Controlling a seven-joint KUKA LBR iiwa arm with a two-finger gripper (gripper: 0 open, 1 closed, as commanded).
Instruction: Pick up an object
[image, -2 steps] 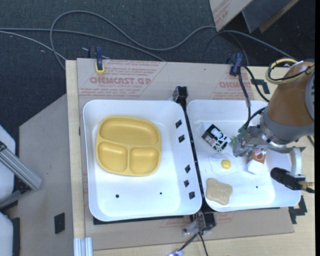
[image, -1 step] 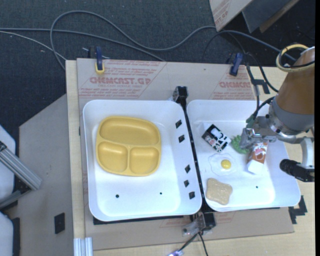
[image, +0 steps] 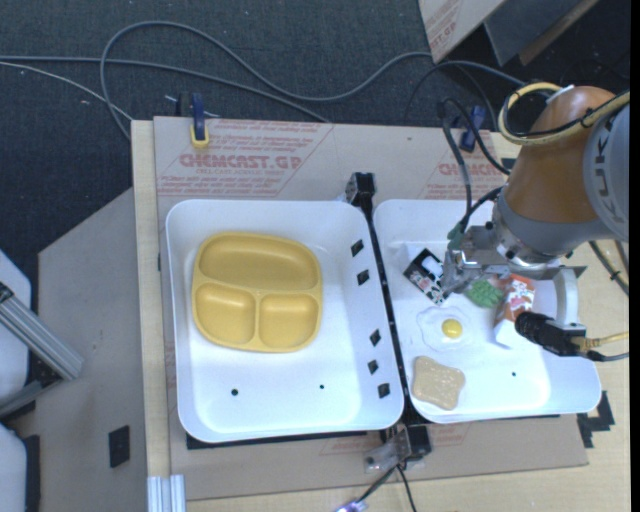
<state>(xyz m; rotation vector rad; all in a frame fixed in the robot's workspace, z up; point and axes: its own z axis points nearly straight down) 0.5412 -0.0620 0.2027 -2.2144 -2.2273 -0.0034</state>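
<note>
The gripper (image: 462, 268) hangs low in the right bin (image: 560, 395), over the toy food, placed to grab; how its jaws stand, I cannot tell.

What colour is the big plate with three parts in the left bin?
Yellow. The divided plate shows plainly in the camera view, inside the left bin.

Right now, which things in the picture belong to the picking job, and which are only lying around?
Belong to the job:
gripper
fried egg
toast slice
green item, partly under the arm
red and white packet
right bin, which holds them

Just lying about:
yellow divided plate in the left bin
blue clamp
cables
</note>
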